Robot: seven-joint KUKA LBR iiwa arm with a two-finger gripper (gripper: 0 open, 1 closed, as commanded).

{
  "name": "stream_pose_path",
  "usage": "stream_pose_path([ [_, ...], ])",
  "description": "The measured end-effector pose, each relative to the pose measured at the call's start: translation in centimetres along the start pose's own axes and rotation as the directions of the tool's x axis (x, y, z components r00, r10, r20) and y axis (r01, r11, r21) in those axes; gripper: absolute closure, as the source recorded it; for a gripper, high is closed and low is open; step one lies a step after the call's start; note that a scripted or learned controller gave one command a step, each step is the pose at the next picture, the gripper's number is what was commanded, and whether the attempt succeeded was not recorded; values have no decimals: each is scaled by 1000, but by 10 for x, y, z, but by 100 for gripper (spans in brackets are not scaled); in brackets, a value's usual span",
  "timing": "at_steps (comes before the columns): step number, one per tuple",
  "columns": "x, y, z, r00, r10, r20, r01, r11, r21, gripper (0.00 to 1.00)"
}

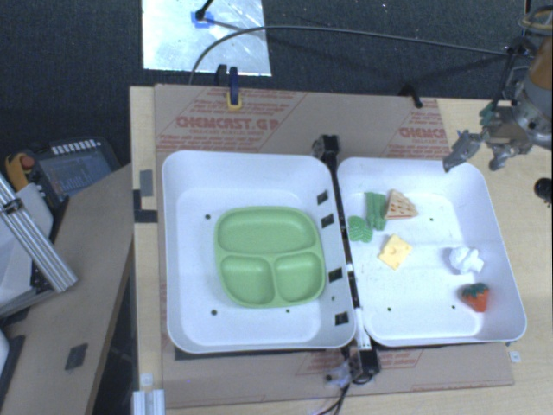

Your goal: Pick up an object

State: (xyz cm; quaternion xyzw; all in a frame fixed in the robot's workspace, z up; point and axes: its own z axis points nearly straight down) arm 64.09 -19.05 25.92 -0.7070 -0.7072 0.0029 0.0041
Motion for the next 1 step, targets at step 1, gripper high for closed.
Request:
stream_pose_path([
  [1, 1, 2, -8, 1000, -3, 2, 3, 1000, -12, 0],
])
